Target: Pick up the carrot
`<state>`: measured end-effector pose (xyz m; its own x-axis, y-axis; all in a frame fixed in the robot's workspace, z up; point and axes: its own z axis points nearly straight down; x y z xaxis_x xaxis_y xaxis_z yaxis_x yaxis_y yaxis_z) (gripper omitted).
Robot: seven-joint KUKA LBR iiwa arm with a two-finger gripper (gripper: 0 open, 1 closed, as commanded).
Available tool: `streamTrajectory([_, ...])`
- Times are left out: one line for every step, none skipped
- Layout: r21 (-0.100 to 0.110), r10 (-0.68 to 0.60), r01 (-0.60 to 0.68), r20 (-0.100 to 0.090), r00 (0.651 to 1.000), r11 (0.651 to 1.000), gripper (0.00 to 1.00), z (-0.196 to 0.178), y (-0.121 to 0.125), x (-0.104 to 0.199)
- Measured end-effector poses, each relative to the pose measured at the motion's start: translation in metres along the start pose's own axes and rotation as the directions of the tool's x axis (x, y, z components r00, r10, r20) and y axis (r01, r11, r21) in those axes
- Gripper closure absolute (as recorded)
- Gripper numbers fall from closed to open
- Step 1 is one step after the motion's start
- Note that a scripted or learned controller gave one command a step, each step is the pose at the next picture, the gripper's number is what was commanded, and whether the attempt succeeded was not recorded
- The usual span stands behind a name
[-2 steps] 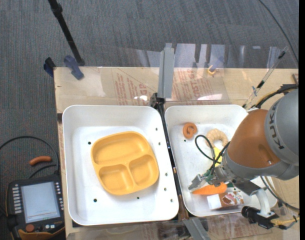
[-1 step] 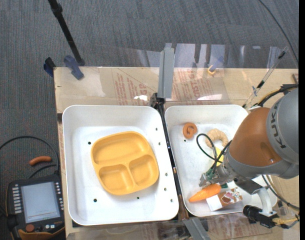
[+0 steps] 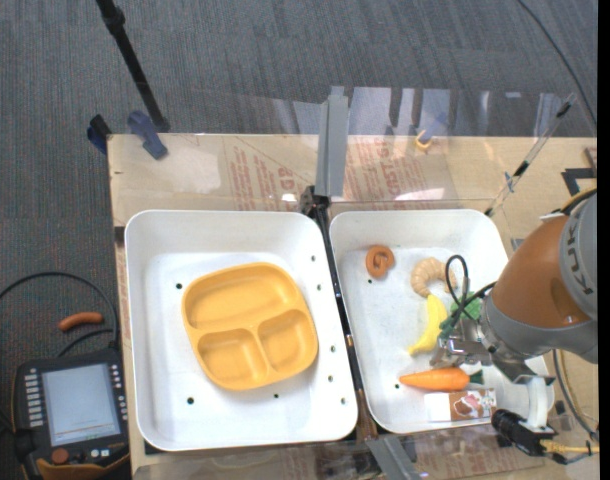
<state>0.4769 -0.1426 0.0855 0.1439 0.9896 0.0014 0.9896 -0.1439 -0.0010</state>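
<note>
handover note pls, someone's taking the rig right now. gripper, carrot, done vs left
Gripper: low over the right bin, just above the carrot; can't tell if it is open or shut.
Carrot: lying flat near the front of the right bin, beside a small packet. Not seen between the fingers.
Also in that bin: banana, donut, a pale shrimp-like piece.
Left bin: yellow divided plate.
Done: arm is at the carrot.
Left: grasp and lift.

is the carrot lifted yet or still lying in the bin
Still lying. The carrot rests flat on the floor of the right bin, tip pointing left, with the gripper just above its thick end and not visibly around it.
</note>
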Motion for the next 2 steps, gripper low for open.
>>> streamTrajectory([0.007, 0.32, -0.32, 0.003, 0.947, 0.947, 1.0, 0.001, 0.019, 0.021])
streamTrajectory([0.005, 0.702, -0.702, 0.006, 0.712, 0.712, 1.0, 0.001, 0.087, 0.037])
